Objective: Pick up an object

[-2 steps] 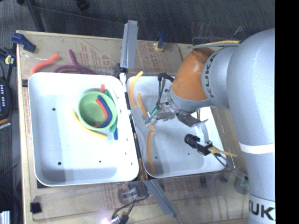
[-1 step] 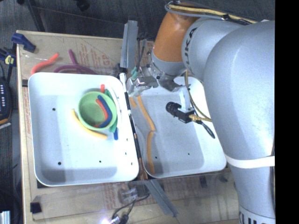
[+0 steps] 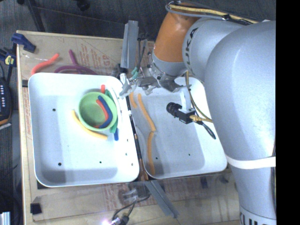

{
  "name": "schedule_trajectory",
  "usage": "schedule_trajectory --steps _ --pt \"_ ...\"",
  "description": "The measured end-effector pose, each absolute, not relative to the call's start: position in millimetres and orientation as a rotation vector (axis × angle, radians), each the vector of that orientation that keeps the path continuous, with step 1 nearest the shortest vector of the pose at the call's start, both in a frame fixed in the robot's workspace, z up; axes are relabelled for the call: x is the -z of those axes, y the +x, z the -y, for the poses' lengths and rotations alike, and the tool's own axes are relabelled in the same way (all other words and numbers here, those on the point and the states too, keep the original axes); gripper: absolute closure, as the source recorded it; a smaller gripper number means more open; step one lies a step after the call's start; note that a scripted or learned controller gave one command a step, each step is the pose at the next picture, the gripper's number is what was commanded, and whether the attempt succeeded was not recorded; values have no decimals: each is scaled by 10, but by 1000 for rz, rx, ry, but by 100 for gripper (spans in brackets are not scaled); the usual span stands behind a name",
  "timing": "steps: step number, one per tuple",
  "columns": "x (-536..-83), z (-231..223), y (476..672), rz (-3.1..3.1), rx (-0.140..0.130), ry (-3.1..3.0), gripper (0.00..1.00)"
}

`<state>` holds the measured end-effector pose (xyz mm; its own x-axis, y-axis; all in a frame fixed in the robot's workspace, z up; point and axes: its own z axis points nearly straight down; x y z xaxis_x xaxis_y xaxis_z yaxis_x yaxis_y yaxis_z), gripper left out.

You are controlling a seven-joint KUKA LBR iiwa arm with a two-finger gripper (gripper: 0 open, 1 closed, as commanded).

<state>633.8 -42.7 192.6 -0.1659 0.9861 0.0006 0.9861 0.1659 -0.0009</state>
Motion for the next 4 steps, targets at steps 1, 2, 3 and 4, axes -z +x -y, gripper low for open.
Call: schedule_trajectory --steps 1,2,3,4 --pt "-1335 681 6526 2418 29 -1997 0" --pt "-1229 731 6602 2473 53 -1919 0" --pt "-1131 679 6685 2522 62 -1866 0" --pt "-1117 686 6701 2606 69 -1755 0"
